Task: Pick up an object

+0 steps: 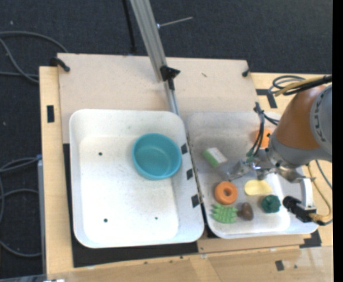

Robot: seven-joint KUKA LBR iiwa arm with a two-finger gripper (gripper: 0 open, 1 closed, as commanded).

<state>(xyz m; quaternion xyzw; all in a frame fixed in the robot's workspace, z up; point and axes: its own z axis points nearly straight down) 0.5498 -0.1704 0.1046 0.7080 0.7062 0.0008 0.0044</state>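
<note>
Grey hand [246, 168] hovers over the right bin [209, 128] beside the orange ring [225, 192], its opening seemingly unreadable

Hidden or unclear:
- My claw [246, 168]: fingers too small and blurred to read.
- My arm [300, 128]: cut by the right edge, covering the right bin's [218, 231] far corner.
- Orange item [260, 138]: mostly behind my arm.
- Brown lump [245, 211]: too small to identify.

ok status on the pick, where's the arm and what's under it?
Gripper low in right bin, nothing seen held. Orange ring and yellow piece just below it. Blue bowl alone in left bin.
</note>
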